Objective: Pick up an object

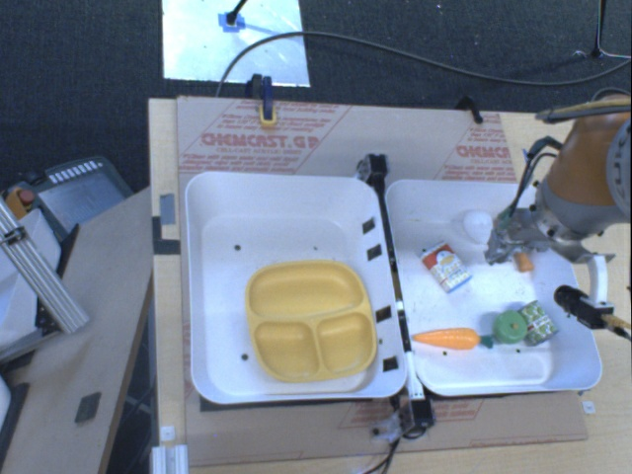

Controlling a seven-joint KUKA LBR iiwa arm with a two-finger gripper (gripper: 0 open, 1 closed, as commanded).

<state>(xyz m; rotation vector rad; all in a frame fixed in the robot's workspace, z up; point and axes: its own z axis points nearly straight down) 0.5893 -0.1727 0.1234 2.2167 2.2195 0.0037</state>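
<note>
You see two shallow white bins side by side on the surface [168, 265]. The left bin [212, 205] carries a yellow divided tray [311, 319], smooth moulded plastic with three compartments, lying near its front edge. The right bin [583, 363] carries the candidates for the pick. A small red-and-white carton [446, 267] lies tilted near the bin's middle; a toy carrot [446, 339] lies along the front edge, orange with a green stub; just beside the carrot's stub end sit a round green piece [511, 326] and a pale patterned block [538, 322], touching or nearly so. A white rounded object [478, 225] rests toward the back edge.

The hand [509, 247] hangs low over the right bin, toward its right edge, close to a small orange item [524, 261]. Whether its fingers are spread or closed cannot be told, nor whether anything lies between them.

Judge handling as follows. All pieces look light, probably hollow plastic or card. The carton should offer flat parallel faces; take it across its narrow width. The carrot is smooth and tapered, so it may slip; grip at its thick middle. The white rounded object is likely slippery and apt to roll. The green piece and block stand too close together for a clean approach.
</note>
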